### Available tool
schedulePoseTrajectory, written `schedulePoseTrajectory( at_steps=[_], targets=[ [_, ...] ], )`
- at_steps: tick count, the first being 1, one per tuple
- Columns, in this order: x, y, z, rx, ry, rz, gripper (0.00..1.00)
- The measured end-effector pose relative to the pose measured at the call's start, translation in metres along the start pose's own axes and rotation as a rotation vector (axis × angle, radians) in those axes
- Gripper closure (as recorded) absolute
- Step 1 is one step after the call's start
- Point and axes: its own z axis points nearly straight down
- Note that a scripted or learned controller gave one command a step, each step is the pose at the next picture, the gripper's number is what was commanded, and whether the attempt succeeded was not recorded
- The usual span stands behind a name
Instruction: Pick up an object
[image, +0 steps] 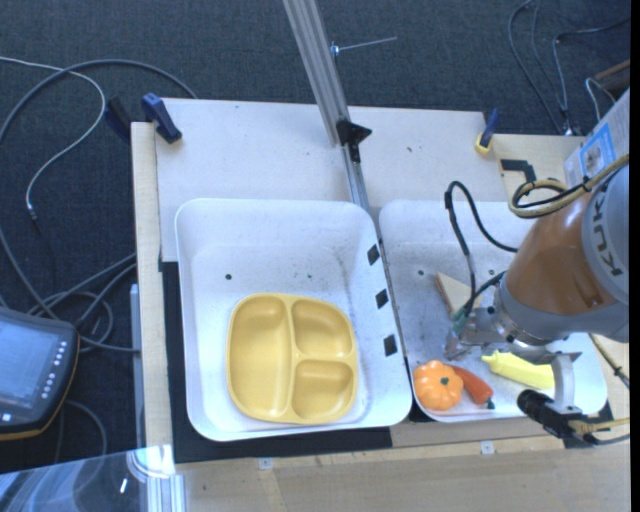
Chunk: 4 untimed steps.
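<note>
Here, right bin (420, 225): several small things gathered in the near half. Orange toy pumpkin (438, 386) against the near rim, close to the near left corner, round, with no clear long axis, stem end hard to make out. Touching its right side, an orange carrot-like piece (477, 385), long axis slanting from upper left to lower right, running along the near rim. Further right, a yellow banana-like piece (522, 371), long axis roughly parallel to the near rim, left end partly under the wrist. A tan wedge (452, 290) nearer the bin's middle, tip toward the far rim.

Gripper (468, 335) low over the bin floor, just above and slightly right of the pumpkin, near but apart from it; carrot piece just below it. Finger state: cannot tell, hidden among wrist body and cables.

Arm (560, 270) reaching in from the right, orange band above the wrist, bent downward over the near right part of the bin.

Left bin (200, 225): yellow divided plate (293, 356) lying flat toward the near rim.
</note>
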Motion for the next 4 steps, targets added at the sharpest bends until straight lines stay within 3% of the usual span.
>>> schedulePoseTrajectory(
  at_steps=[4],
  targets=[
    [-0.002,0.011,-0.171,-0.005,-0.003,-0.002,1.00]
  ],
)
